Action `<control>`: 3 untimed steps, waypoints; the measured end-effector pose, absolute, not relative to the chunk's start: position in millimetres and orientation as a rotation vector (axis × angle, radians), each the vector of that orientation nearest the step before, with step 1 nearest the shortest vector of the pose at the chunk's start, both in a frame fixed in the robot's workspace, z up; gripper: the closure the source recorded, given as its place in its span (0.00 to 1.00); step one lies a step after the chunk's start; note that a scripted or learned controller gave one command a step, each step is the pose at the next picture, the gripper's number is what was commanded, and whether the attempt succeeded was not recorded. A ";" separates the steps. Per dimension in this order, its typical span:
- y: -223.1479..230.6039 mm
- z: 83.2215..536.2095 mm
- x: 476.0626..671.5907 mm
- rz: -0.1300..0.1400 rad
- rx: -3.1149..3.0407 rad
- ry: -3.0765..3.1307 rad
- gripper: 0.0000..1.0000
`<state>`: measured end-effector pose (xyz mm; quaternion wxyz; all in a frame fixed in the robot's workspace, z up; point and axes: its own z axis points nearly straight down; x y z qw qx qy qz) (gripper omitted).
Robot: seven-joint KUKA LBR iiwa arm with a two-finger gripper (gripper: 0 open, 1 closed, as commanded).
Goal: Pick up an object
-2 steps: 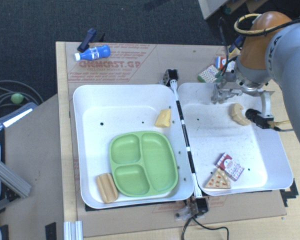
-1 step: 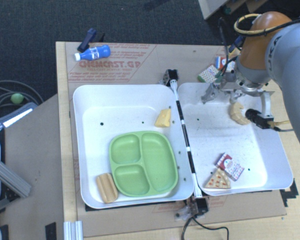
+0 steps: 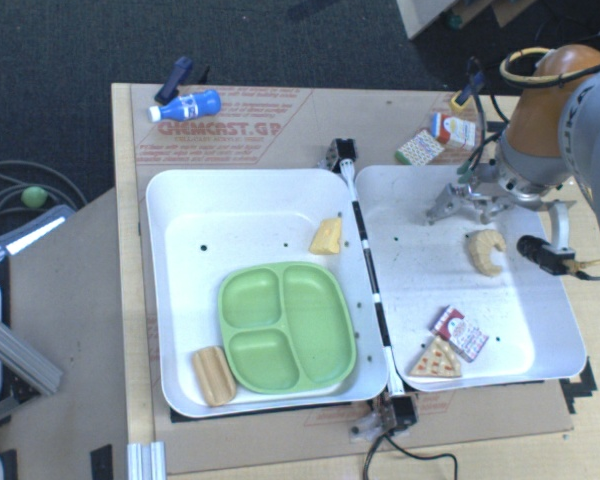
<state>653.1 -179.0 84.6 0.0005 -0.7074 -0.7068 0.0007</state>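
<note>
overhead, the grey arm with its orange band [image 3: 558,73] reaches in over the far right corner of the bench [image 3: 240,128], and its metal end effector [image 3: 467,203] hangs low over the far part of the right white bin [image 3: 400,268]. its thin fingers look splayed apart, with nothing between them; how wide they stand is hard to judge.

just beside it, toward the near side, a pale tan curved pastry-like piece [image 3: 486,250] lies on the bin floor, apart from the fingers. near the bin's near edge lie a small red and white packet [image 3: 462,333] and a triangular pizza-slice toy [image 3: 435,359], touching or nearly so.

the left white bin [image 3: 180,208] carries a light green divided plastic tray [image 3: 284,325] in its near half, a tan bread-like block [image 3: 213,375] at its near left corner, and a yellow cheese-like wedge [image 3: 327,236] by its right wall.

on the bench's far edge lies a blue and white bottle [image 3: 185,106]; some small colourful cartons [image 3: 435,140] sit beyond the right bin.
</note>
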 end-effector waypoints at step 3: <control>-209.4 94.7 558.8 -0.001 -2.223 -2.221 1.00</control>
